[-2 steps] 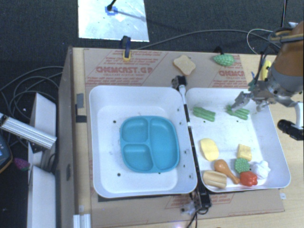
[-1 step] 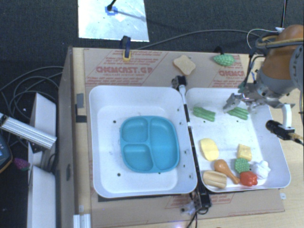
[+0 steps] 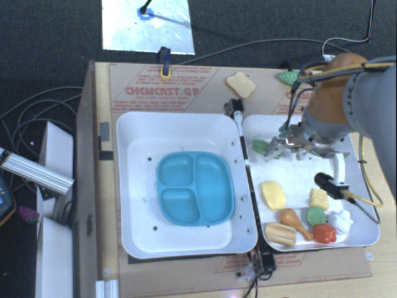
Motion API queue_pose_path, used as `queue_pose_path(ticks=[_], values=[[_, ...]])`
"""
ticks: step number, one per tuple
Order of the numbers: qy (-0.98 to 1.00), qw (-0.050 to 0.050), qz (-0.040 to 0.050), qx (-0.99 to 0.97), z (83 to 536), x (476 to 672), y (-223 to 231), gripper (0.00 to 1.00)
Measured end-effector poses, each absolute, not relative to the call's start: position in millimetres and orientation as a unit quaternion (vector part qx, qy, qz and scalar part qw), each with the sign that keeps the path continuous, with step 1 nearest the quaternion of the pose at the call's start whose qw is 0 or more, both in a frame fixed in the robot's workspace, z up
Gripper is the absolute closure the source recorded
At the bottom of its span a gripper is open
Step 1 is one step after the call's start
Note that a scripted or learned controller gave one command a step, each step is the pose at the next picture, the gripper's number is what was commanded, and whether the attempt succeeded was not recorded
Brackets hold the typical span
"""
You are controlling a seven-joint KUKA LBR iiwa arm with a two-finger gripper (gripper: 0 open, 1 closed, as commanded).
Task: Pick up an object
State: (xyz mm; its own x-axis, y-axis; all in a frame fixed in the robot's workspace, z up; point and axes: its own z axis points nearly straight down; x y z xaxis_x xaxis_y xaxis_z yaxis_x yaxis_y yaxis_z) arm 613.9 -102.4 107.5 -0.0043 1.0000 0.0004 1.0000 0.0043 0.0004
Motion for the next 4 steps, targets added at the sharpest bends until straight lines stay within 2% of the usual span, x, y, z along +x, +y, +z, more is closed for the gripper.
queue_pose_path(ticks=[1, 2, 3, 4], values=[[-0.708, -0.003, -0.0015, -0.706, 237.9, 667.1, -152.8, 0.00], [-0.708, 0.000, -0.0002, -0.706, 184.0, 621.9, -116.8, 0.00], [-0.709, 0.000, -0.0002, -0.706, 92.3, 644.6, -96.9, 0.00], [-0.708, 0.000, -0.0001, -0.707, 84.3, 602.4, -110.5, 0.00]])
